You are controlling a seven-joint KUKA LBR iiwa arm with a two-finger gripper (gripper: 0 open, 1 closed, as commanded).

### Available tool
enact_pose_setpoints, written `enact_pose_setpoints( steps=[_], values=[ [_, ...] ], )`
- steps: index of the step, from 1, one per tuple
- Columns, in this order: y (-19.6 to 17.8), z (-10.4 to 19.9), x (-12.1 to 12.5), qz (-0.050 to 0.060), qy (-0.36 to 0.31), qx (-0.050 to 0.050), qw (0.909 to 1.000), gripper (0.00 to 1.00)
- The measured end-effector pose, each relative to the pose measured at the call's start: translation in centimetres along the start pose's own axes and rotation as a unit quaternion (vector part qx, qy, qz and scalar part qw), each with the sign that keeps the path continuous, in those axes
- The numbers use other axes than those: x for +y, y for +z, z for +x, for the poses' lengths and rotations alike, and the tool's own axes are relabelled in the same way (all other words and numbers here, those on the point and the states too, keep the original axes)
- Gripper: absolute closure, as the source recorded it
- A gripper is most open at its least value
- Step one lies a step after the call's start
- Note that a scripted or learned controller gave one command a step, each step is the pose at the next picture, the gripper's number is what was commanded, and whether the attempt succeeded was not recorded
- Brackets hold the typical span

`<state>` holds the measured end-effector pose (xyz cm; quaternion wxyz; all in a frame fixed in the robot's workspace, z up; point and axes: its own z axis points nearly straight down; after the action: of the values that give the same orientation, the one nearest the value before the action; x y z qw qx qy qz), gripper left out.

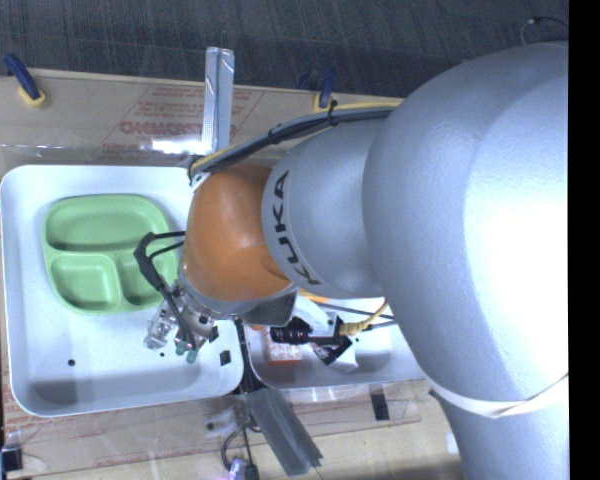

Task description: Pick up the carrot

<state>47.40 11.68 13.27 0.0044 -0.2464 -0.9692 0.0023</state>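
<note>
We see gripper (180, 340) low in left bin (20, 268), just beside green divided tray (100, 248); cannot tell its state. Carrot hidden, position unknown. We judge carrot light, stiff, smooth: grasp mid-length.

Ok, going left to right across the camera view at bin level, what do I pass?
Left bin's white wall → green divided tray → hand above the left bin's floor → orange wrist band → grey KUKA arm.
</note>
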Motion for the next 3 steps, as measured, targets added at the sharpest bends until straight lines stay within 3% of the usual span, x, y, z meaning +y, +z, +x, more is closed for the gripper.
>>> enact_pose_setpoints(
  steps=[1, 2, 3],
  values=[
    [4.4, 1.1, 9.6, 0.001, -0.044, 0.001, 0.9990, 0.00],
    [-0.3, -6.8, 15.4, -0.002, 0.029, -0.003, 0.9996, 0.00],
    [2.4, -0.3, 11.5, -0.006, -0.251, -0.014, 0.9679, 0.00]
  ],
)
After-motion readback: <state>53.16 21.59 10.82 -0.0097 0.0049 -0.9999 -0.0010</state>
